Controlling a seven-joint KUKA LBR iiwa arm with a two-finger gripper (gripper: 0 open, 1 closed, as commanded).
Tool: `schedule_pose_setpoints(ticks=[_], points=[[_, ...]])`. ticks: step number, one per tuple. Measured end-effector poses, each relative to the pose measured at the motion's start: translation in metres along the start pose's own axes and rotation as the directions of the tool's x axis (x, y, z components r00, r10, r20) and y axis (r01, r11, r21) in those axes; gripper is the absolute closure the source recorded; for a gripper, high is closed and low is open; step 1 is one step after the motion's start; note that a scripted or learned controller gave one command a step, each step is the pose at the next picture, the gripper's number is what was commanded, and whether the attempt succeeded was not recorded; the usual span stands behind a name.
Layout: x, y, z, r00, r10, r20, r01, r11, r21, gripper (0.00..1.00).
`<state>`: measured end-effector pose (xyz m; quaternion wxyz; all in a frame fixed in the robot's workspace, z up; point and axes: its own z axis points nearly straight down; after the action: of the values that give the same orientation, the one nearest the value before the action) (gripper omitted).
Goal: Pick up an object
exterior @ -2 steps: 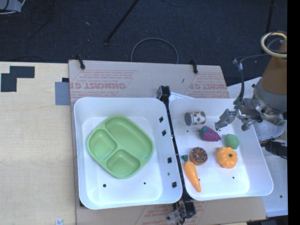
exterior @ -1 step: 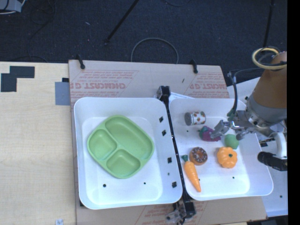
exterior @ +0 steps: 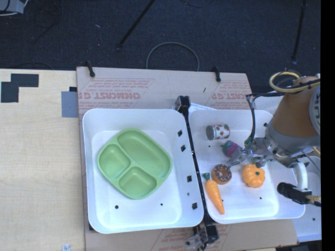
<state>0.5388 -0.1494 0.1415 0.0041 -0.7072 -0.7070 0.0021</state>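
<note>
The right bin [exterior: 261,205] holds several small toys. A purple and green toy [exterior: 230,148] lies near the bin's middle. Below it sit a chocolate doughnut [exterior: 221,173], an orange pumpkin [exterior: 253,175] and a carrot [exterior: 214,195]. A small grey can [exterior: 217,132] lies toward the back. My gripper [exterior: 244,156] hangs low over the bin, between the purple toy and the pumpkin and just right of the purple toy. I see nothing lifted off the bin floor.
A green divided plate [exterior: 134,162] lies in the left bin [exterior: 94,140]. A black divider [exterior: 191,161] runs between the two bins. The arm's orange-banded body [exterior: 293,116] looms over the right bin's right side, with a black part [exterior: 293,192] by the front right corner.
</note>
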Motion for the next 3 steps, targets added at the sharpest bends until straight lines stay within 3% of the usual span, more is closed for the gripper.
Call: schedule_pose_setpoints(ticks=[1,2,3], points=[[-0.002,0.005,0.029,1.000,-0.001,0.006,0.001,1.000,-0.020,0.00],[-0.001,0.005,0.021,1.000,0.004,0.000,-0.004,1.000,-0.017,1.00],[0.007,0.009,-0.038,1.000,-0.002,0.003,0.002,1.000,-0.012,1.00]])
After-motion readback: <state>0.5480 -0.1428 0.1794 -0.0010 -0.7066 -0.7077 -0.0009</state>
